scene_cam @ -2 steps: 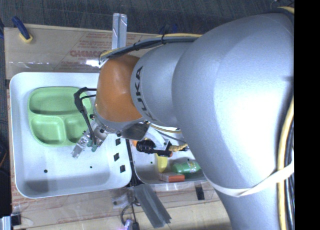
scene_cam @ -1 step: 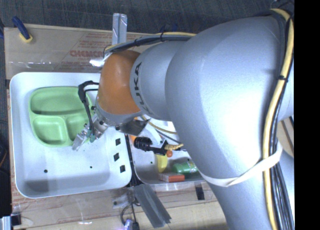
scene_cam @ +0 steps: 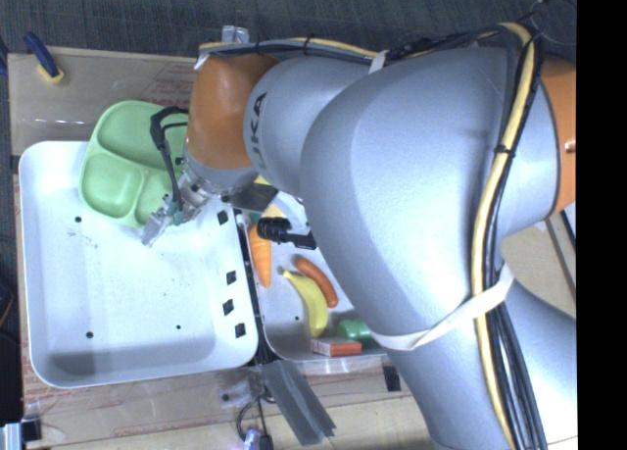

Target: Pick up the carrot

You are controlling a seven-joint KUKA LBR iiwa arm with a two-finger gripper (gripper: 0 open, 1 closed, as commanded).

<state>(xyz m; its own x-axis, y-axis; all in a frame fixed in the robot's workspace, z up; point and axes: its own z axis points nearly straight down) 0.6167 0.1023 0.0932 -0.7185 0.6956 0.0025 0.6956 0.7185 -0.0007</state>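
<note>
The carrot [scene_cam: 261, 258] is orange and slim. It lies lengthwise along the left wall of the right bin [scene_cam: 279, 345], its upper end beside a black object [scene_cam: 284, 234]. My gripper [scene_cam: 155, 229] hangs over the left bin [scene_cam: 118, 330], at the lower right edge of a green divided plate [scene_cam: 118, 169]. It is well to the left of the carrot, across the wall between the bins. Nothing shows at its tip. The big grey arm hides most of the right bin.
In the right bin, a yellow banana [scene_cam: 312, 301], a red sausage-shaped item [scene_cam: 318, 281], a green item [scene_cam: 355, 328] and an orange-red block [scene_cam: 338, 347] lie near the carrot. The green plate fills the left bin's upper corner. A blue clamp [scene_cam: 41, 56] sits on the bench's far left.
</note>
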